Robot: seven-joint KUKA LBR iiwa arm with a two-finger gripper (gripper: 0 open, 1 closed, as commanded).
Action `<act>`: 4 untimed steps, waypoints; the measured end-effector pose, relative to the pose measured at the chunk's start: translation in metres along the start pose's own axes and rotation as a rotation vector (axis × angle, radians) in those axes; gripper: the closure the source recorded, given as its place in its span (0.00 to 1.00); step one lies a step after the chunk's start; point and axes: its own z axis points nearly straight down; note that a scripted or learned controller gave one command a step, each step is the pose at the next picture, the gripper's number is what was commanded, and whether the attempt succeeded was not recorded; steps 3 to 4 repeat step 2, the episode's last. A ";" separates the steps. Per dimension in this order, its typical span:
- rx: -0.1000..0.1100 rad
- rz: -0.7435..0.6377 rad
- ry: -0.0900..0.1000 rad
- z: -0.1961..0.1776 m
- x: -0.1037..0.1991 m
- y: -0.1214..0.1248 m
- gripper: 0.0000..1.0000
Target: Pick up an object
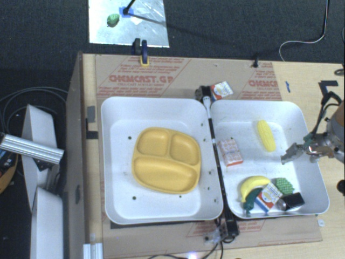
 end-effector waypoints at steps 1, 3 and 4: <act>0.004 -0.004 0.003 0.036 0.029 0.063 0.00; 0.004 -0.005 0.003 0.096 0.029 0.117 0.00; 0.004 -0.005 0.003 0.096 0.029 0.117 0.00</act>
